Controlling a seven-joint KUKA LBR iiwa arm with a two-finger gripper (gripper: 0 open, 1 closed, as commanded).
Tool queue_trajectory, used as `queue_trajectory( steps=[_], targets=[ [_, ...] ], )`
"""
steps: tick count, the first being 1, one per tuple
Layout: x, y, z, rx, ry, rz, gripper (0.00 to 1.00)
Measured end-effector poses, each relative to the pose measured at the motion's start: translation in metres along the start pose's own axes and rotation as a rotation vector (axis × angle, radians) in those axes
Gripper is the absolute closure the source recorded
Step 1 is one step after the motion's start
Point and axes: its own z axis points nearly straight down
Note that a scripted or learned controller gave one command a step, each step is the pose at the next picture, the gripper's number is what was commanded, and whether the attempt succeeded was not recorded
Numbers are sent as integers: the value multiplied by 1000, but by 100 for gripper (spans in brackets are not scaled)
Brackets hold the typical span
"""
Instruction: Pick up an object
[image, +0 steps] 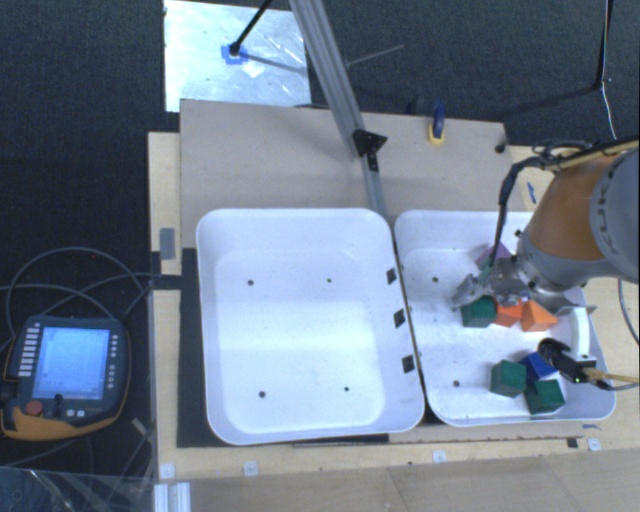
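Gripper (480, 292) low in right bin (440, 262), at nine o'clock of arm (570, 225), nosing green block (478, 312) beside orange blocks (525, 316); finger spread impossible to tell. At five o'clock, more blocks (528, 382) clustered against rim, likely harder to reach.

Smooth glossy white plastic bins (300, 235) sit on matt brown board (290, 150).

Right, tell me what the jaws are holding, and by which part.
Cannot be told. The gripper is down among the green block and orange blocks in the right bin, but the arm hides any hold.
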Motion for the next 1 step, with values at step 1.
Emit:
queue_trajectory(
  steps=[1],
  targets=[
    [-1,1,-10,-3,-1,-2,100]
  ],
)
